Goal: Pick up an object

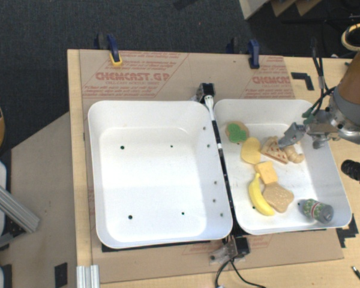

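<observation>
Picking up one item cleanly means choosing a piece that stands apart, and that is hard here, since the toy food lies bunched in the right bin (pixel 342 185) while the left bin (pixel 108 131) beside it holds none. The jaws (pixel 291 135) hang at the upper right of the cluster, just above or touching a tan waffle-like wedge (pixel 278 151); whether they are apart or together I cannot tell, as the grey metal blurs into the pieces below. That wedge looks flat, ridged and rigid, so I judge a grip across its narrow sides would serve better than pressing down on its face. Nearby lie a green lumpy piece (pixel 236 131), a smooth pale yellow round piece (pixel 250 151), a yellow square slab (pixel 266 173), a curved glossy banana (pixel 260 199) and a brown toast-shaped slice (pixel 279 198) touching it. A small grey and green item (pixel 315 209) sits well apart near the lower corner and seems the easiest target, though its rounded form may roll. Both bins are thin, glossy white plastic on a brown board worktop (pixel 162 71).
</observation>
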Tool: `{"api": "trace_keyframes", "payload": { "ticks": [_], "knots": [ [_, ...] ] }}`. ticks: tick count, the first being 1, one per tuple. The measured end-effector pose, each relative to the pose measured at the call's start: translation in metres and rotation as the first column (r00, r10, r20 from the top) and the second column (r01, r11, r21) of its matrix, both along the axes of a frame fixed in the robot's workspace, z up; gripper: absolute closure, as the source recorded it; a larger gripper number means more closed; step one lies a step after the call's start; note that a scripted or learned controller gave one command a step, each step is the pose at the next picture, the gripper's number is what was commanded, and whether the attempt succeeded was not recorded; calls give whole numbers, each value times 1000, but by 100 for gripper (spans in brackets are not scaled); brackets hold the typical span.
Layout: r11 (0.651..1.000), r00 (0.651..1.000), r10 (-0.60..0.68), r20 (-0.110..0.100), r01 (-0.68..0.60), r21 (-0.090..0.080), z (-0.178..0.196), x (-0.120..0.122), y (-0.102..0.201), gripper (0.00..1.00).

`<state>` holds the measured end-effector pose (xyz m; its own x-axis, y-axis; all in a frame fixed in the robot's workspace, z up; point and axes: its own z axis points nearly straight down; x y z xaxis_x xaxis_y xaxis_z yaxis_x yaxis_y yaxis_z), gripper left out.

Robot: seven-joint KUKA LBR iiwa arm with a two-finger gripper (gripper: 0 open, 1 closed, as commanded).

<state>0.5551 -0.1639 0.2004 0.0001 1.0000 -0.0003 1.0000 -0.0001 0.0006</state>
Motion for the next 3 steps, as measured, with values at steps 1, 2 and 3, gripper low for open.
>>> {"api": "trace_keyframes", "payload": {
  "ticks": [1, 2, 3],
  "knots": [
    [1000, 1000, 1, -13, -1, 6, -88, -54, 47, 0],
    [1000, 1000, 3, 3, -3, -1, -116, 14, 49, 0],
    [1000, 1000, 0, 2, 0, -1, -105, 11, 49, 100]
  ]
}}
